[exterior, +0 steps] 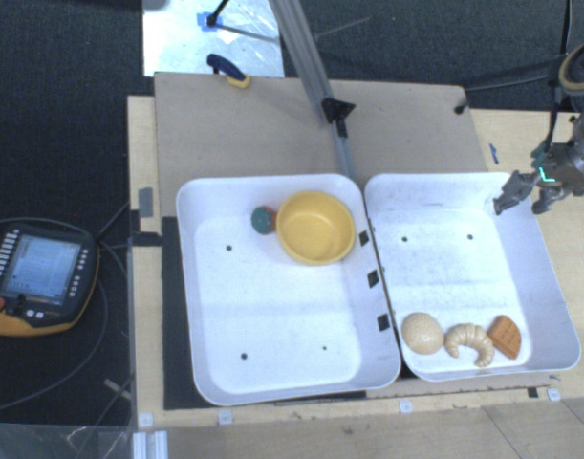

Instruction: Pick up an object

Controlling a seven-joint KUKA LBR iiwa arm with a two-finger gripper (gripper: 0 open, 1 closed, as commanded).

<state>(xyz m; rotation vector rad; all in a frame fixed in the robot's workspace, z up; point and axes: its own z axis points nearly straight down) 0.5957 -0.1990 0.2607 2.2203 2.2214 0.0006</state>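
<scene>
Right, hand (526, 195) sits over the top-right rim of the right bin (444, 256), fingers spread a little w/ nothing between them. Possible picks: round bun (422, 333), croissant (470, 341) and waffle piece (505, 336), all bunched along that bin's near edge, well apart from the hand. Left bin (263, 352) has a yellow bowl (315, 227) w/ a small green-brown ball (263, 220) touching its left side.

Risks, as I judge them: the 3 pastries lie close together, so a finger could land on a neighbour and shove it. They're also near the bin wall, so a descent there may clip the rim. Bun is rounded, may squirt out.
</scene>
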